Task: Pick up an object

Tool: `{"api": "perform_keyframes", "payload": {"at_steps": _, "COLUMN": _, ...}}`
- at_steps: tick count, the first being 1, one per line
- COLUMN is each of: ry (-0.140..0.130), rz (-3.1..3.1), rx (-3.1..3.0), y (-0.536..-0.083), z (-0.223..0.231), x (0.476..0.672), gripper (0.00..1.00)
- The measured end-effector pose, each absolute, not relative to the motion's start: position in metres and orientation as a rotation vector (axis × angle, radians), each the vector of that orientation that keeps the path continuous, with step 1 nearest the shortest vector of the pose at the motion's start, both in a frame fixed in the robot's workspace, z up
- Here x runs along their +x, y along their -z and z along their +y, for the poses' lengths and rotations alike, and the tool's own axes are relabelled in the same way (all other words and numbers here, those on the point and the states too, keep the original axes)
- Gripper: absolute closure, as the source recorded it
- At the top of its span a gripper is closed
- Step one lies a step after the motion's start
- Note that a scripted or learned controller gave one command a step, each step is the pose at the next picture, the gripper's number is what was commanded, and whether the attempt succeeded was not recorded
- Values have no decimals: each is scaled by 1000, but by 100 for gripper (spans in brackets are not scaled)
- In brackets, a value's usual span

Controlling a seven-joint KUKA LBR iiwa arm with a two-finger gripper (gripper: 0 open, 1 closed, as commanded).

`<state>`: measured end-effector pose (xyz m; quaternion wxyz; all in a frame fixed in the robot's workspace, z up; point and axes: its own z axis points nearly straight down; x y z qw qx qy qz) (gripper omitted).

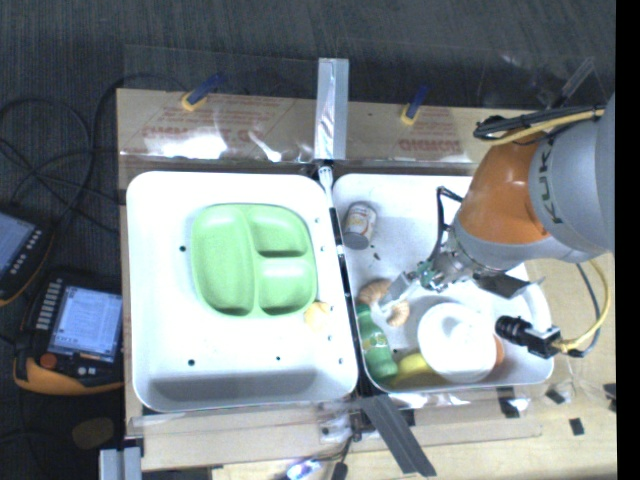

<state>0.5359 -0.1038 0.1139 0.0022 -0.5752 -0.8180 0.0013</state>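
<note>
Orange-banded arm (520,203) nearest lens, gripper (425,276) low in right bin (400,203); grip state unclear. Tan lump (375,290) just left. Risk: crowded white lid (455,340), green bottle (372,333) deflect grasp.

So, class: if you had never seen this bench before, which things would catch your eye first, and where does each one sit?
First, the green divided plate lying in the middle of the left bin. Next, the grey arm with its orange band reaching in from the right over the right bin, its gripper low among the clutter there. Last, the white lidded cup at that bin's near end.
</note>
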Motion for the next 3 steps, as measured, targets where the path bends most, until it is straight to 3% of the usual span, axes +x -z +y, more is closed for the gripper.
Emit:
{"api": "perform_keyframes", "payload": {"at_steps": 1, "ry": 5, "rz": -2684, "rx": -1650, "y": -90, "z": -105, "x": 528, "gripper": 0}}
{"api": "perform_keyframes", "payload": {"at_steps": 2, "ry": -5, "rz": -2569, "rx": -1805, "y": -182, "z": -80, "x": 518, "gripper": 0}}
{"api": "perform_keyframes", "payload": {"at_steps": 3, "ry": -2, "rz": -2791, "rx": -1435, "y": -118, "z": -112, "x": 501, "gripper": 0}}
